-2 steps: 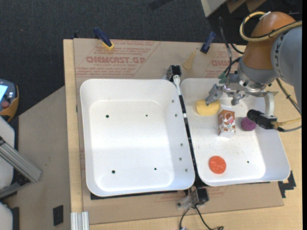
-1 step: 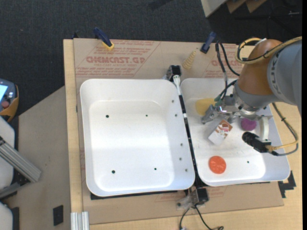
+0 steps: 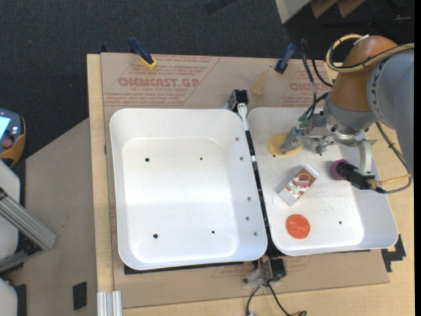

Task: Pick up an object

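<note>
The right bin [image 3: 342, 232] holds a yellow object [image 3: 279, 144] at its far left, a small white and brown box [image 3: 297, 184] in the middle and an orange disc [image 3: 298, 226] near the front. A purple round thing [image 3: 337, 169] lies at the right, partly hidden by the wrist. My gripper [image 3: 294, 139] is low over the right end of the yellow object and covers that part. I cannot see whether the object sits between the fingers.
The left bin [image 3: 122, 176] stands beside the right one, with a dark divider [image 3: 253, 170] running between them. Blue clamps [image 3: 142, 52] hold the cardboard base at the back. The arm [image 3: 368, 78] reaches in from the right above the right bin's far side.
</note>
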`<act>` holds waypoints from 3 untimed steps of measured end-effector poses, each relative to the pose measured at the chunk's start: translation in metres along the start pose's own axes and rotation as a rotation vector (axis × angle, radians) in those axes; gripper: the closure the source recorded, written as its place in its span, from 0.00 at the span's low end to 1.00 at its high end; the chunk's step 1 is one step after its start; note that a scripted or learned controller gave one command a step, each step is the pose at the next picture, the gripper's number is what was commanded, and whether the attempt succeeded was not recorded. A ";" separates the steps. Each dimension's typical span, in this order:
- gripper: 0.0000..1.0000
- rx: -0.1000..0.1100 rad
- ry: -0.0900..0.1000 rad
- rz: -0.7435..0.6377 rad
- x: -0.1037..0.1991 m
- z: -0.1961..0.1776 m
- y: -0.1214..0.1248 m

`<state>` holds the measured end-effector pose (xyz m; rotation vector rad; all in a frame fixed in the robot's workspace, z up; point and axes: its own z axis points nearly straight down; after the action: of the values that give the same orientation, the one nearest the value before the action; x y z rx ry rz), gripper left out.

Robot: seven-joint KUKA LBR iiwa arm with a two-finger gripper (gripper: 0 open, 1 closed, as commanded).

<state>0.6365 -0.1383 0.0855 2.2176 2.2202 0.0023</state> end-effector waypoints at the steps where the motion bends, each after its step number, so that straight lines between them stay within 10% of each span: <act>1: 0.00 -0.002 0.001 -0.003 0.035 0.000 0.032; 2: 0.00 0.007 -0.001 0.010 -0.047 0.000 -0.035; 3: 0.00 0.005 0.004 -0.003 0.014 0.001 -0.029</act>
<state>0.6079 -0.1242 0.0848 2.2188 2.2288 0.0011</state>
